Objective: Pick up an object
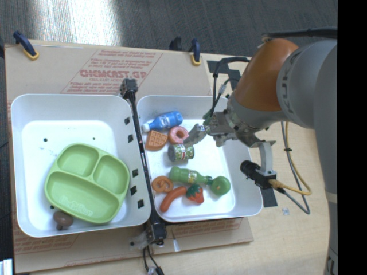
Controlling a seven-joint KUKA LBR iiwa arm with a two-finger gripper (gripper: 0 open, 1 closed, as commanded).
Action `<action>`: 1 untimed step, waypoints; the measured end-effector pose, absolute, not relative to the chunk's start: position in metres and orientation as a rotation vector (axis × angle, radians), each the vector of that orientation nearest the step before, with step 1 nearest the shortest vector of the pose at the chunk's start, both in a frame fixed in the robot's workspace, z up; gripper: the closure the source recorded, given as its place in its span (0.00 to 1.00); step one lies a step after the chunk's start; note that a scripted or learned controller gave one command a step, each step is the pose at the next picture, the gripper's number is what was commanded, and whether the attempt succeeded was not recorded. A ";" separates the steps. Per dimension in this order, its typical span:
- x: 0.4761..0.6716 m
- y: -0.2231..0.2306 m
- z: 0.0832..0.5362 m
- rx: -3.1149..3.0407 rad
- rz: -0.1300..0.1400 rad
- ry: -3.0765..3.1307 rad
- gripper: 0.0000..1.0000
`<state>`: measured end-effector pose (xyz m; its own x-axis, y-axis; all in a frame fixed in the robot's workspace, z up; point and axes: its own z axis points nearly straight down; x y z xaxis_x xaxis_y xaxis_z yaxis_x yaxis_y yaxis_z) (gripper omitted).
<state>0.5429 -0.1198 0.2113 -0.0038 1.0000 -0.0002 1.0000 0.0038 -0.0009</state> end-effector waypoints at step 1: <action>0.601 -0.171 0.107 -2.220 -0.001 -2.229 0.00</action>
